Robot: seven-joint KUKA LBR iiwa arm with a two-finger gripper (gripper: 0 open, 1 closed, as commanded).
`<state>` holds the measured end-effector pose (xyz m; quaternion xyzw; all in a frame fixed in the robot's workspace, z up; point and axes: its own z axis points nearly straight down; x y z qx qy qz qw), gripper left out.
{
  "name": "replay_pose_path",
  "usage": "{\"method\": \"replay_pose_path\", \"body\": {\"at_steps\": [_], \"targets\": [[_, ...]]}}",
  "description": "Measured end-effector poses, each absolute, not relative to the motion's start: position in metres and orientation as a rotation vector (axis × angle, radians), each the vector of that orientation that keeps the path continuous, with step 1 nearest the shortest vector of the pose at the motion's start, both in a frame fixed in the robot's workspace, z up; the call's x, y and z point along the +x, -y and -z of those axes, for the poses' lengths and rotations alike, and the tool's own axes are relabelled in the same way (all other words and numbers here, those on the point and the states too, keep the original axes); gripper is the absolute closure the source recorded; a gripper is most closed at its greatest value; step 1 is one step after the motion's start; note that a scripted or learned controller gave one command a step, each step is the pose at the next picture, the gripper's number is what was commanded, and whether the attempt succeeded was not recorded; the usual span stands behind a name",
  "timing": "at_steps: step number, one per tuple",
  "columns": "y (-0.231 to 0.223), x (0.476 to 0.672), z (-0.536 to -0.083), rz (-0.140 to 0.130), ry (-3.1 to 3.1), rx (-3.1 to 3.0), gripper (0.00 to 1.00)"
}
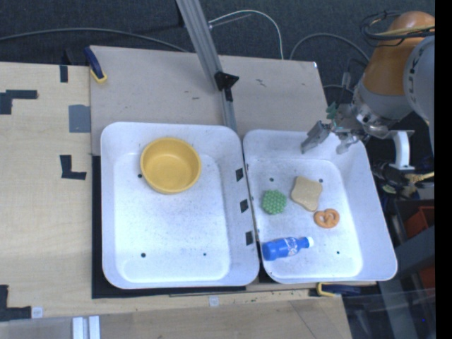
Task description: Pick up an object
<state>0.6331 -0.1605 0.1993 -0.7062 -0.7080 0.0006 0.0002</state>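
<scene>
In the right bin (353,260) lie a tan slice of bread (306,192), a green round scrubber (274,203), an orange pretzel-shaped piece (326,218) and a blue bottle (285,247) on its side. A yellow bowl (170,164) sits in the left bin (169,260). My gripper (328,138) hangs over the right bin's far edge, up and to the right of the bread. Its two grey fingers are spread apart with nothing between them.
A slanted metal pole (205,44) rises behind the bins, its base clamp near the gap between them. Cables trail over the dark floor at the back. A blue and yellow clamp (95,66) sits at the bench's far left corner.
</scene>
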Motion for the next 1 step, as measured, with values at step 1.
{"method": "replay_pose_path", "body": {"at_steps": [1], "targets": [[0.1605,0.6331,-0.1993,-0.002,2.224,-2.218,0.00]]}}
